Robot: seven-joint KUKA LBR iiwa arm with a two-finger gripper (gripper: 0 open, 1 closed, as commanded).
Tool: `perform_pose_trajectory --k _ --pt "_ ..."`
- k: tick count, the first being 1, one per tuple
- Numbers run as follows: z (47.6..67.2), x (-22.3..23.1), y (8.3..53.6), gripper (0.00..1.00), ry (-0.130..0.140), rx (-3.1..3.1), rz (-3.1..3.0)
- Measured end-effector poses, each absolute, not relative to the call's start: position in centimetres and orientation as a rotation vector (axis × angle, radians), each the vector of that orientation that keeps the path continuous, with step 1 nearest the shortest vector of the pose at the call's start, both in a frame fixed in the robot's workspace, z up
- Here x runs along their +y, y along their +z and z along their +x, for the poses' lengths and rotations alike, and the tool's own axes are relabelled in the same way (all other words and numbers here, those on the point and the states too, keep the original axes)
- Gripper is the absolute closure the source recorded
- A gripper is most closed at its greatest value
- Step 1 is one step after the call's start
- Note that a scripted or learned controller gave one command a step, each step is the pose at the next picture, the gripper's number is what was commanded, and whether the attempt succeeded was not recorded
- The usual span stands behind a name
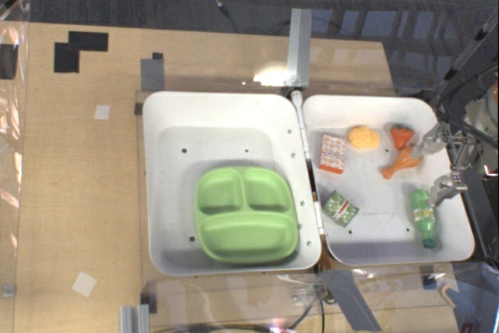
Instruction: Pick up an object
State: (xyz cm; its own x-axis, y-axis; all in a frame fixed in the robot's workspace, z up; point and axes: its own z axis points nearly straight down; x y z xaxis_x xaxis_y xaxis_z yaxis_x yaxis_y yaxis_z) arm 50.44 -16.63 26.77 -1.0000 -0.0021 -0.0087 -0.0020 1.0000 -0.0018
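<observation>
The right bin (374, 246) holds several small items: a red and white packet (333, 154), a yellow-orange round piece (363, 138), a red piece (401, 136), an orange carrot (398, 163), a small green packet (340, 208) and a green bottle (423, 218) lying on its side. My gripper (435, 167) reaches in over the bin's right rim. It is open, with one finger near the carrot's right end and the other just above the bottle's top. Nothing sits between the fingers.
In the left bin (168, 168) lies a green divided plate (246, 213). A metal post (299, 47) stands behind the seam between the two bins. Bare wooden bench (78, 183) extends to the left.
</observation>
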Motion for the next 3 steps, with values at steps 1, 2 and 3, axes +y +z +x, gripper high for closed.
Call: perform_pose_trajectory --k 1,2,3 --pt "51.1 -20.4 9.8 0.00 -0.005 3.126 0.134" --pt "55.4 -14.5 9.0 0.00 0.002 3.106 0.358" --pt "55.9 -14.5 10.5 1.00 -0.001 3.092 0.348"
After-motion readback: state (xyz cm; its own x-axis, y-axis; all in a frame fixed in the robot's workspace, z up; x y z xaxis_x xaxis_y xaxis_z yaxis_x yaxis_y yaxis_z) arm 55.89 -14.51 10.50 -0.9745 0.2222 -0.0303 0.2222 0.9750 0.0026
